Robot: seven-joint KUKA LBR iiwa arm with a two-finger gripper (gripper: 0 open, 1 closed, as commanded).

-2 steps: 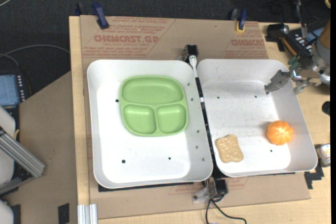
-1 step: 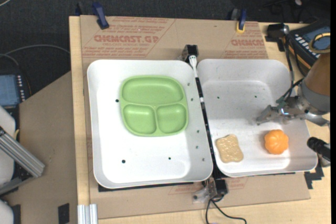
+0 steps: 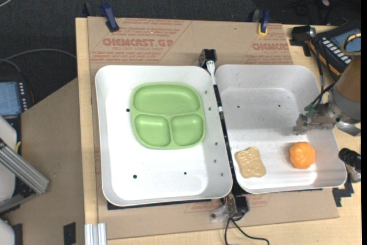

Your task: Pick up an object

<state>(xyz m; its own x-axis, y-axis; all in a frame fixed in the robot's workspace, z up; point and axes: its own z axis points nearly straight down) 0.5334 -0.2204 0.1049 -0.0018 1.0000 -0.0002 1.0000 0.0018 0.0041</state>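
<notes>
We look down on two shallow white bins set side by side on the bench. The left bin (image 3: 114, 181) carries a green divided tray (image 3: 168, 115), lying toward its far edge. The right bin (image 3: 269, 86) carries two candidates for picking: an orange round object (image 3: 301, 155) near its near right corner, and a tan, cracker-like piece (image 3: 250, 162) at the near edge, close to the wall shared with the left bin.

The arm (image 3: 351, 89) enters over the right edge of the right bin, and its gripper (image 3: 309, 120) sits low by that edge — just beyond the orange object and apart from it, as far as we can judge. The fingers are small and dark at this slant; we cannot tell whether they are spread or pressed together, and nothing is visibly pinched between them.

We judge the task as not yet accomplished — both objects rest on the bin floor, so descent, closure and lift remain.
</notes>
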